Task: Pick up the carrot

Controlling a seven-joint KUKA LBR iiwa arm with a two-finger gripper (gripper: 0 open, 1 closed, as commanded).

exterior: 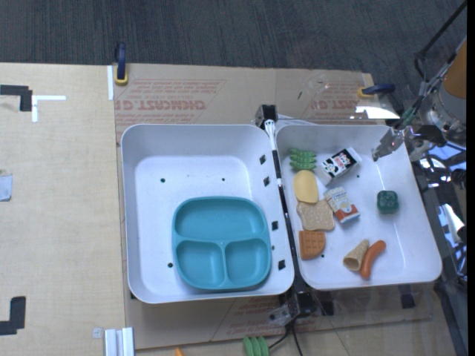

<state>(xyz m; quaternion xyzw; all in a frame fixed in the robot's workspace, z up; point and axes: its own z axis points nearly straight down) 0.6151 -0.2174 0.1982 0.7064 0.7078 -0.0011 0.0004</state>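
At the near edge of the right bin [415,199] the carrot [372,258] is found — an orange stick lying at a slant, its lower end close to the front wall, with an ice-cream cone [357,254] touching or just beside it on the left. A waffle [312,244] lies to the left of these, near the wall shared with the left bin [148,199], in which a teal divided plate [221,242] is seated. Further back, a slice of bread [318,215], a small carton [344,205], a yellow piece [306,186] and a dark green block [387,202] are laid out; a green item [302,159] and a black-and-white carton [340,162] lie nearest the rear wall.

The gripper [387,145] is seen at the far right corner of the right bin, well apart from the carrot; nothing is held, and how far it is opened cannot be told.

The step in hand is judged to be the approach — no grasp is begun. For the next move, travel toward the near wall is called for, then a descent with the fingers set across the carrot's slant, clear of the cone
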